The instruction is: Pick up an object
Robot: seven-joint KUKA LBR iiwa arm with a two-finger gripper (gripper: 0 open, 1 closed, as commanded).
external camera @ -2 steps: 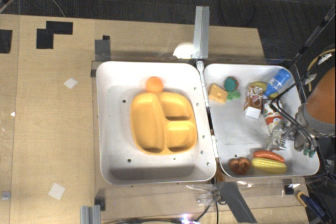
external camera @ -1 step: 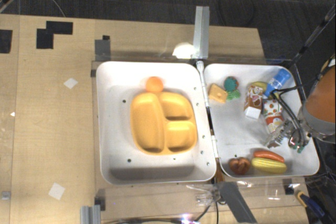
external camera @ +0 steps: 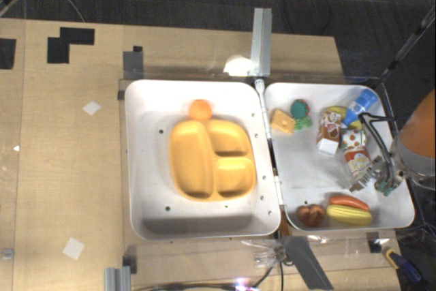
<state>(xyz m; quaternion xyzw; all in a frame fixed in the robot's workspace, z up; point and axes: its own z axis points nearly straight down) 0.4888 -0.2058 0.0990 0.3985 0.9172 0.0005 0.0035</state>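
Pick not yet made, by my reading: the arm's gripper [external camera: 373,177] hangs low at the right white bin's [external camera: 300,167] right edge beside the red-and-white printed packet [external camera: 356,159], jaws' opening indiscernible, nothing visibly held; red pepper [external camera: 349,202] and yellow banana [external camera: 349,215] lie near.

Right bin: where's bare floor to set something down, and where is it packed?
Right bin: bare floor runs down its left-centre, between the cheese wedge above and the brown toy below. Crowded: the right side, where cartons and the blue bottle cluster by the gripper, and the corner with the yellow corn.
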